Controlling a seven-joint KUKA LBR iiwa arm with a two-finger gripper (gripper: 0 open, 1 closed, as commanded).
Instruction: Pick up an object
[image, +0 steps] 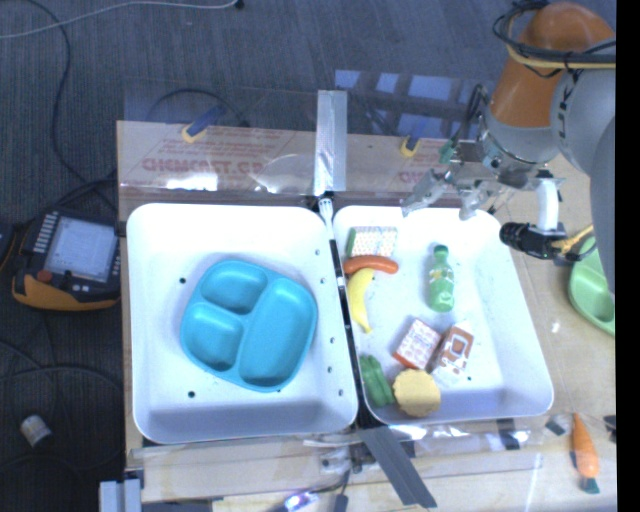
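Observation:
The right bin (505, 330) holds several toy foods: a green bottle (439, 277), a banana (358, 299), a red-orange sausage (371, 265), a pale waffle block (372, 241), two small red-and-white boxes (417, 343) (456, 350), a yellow lemon-like ball (417, 392) and a green pepper (375, 381). My gripper (446, 202) hangs over the bin's far rim, above and just right of the waffle block, with its two fingers spread apart and nothing between them. It touches none of the items.
The left bin (160, 400) holds a blue three-compartment plate (248, 324). A vertical divider strip (330, 150) stands behind the bins. A handheld device (68, 258) lies at far left, a green object (596, 285) at far right, and a small carrot (584, 457) at bottom right.

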